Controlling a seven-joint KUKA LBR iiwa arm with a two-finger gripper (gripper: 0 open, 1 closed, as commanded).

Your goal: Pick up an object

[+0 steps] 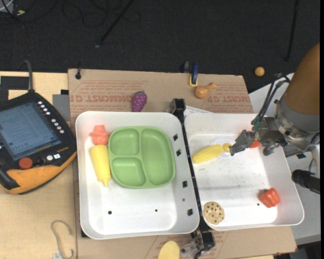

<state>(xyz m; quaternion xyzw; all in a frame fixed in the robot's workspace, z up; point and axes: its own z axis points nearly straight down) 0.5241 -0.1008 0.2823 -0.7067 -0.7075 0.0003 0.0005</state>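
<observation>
Teach pendant (27, 139) left of cardboard (113, 93)

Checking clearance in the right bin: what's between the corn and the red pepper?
In the camera view, bare white bin floor lies between the corn and the red pepper. The cookie sits off that line, toward the front rim.

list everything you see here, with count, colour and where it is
bins: 2, white, side by side on the bench
plate: 1, green, three compartments, left bin
bottle: 1, yellow, left bin, beside the plate
strawberry: 1, pink-red, left bin, far left corner
corn: 1, yellow, right bin, by the claw
pepper: 1, red, right bin, near right
cookie: 1, tan, right bin, near left corner
grapes: 1, purple, cardboard behind the bins
pear: 1, orange-tan, cardboard
pendant: 1, black and orange, left of the bins
claw: 1, dark, over the right bin
</observation>
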